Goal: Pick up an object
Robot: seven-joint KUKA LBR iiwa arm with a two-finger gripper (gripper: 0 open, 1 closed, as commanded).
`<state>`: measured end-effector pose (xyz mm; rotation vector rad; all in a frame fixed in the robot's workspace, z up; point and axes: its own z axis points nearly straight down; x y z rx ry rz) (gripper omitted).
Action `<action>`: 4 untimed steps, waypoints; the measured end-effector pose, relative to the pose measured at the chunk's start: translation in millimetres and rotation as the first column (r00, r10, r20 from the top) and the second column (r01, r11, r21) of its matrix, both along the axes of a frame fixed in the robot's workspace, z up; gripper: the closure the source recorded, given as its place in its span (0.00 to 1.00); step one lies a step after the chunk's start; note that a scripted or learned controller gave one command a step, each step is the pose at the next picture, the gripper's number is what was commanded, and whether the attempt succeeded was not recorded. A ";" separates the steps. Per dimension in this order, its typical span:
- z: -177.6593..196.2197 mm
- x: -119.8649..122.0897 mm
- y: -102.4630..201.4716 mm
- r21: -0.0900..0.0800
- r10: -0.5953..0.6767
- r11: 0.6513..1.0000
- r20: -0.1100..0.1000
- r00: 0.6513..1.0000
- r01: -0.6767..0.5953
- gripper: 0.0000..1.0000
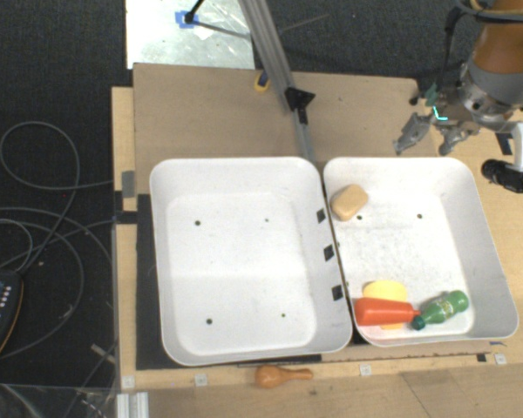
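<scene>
My gripper (430, 138) hangs above the far edge of the right bin (471, 190), its two fingers spread apart with nothing between them. Inside that bin, a tan bread-like piece (349, 201) lies at the far left corner. Along the near edge sit a yellow piece (386, 291), an orange-red carrot-like piece (383, 312) and a small green bottle (441, 309), all touching or close together. The gripper is well away from all of them.
The left bin (235, 259) stands beside the right one, joined by black clips. A tan pear-shaped toy (283, 374) lies on the bench in front of the bins. A grey tripod leg (275, 50) slants across the far bench. Cables lie on the floor at left.
</scene>
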<state>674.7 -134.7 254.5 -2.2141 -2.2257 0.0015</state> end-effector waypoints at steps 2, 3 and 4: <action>-39.4 1.0 4.2 -0.001 0.003 1.000 0.001 1.000 -0.003 0.00; -98.6 6.3 10.4 0.000 0.002 1.000 -0.002 1.000 -0.002 0.00; -142.4 7.4 17.0 -0.001 0.002 1.000 0.000 1.000 -0.002 0.00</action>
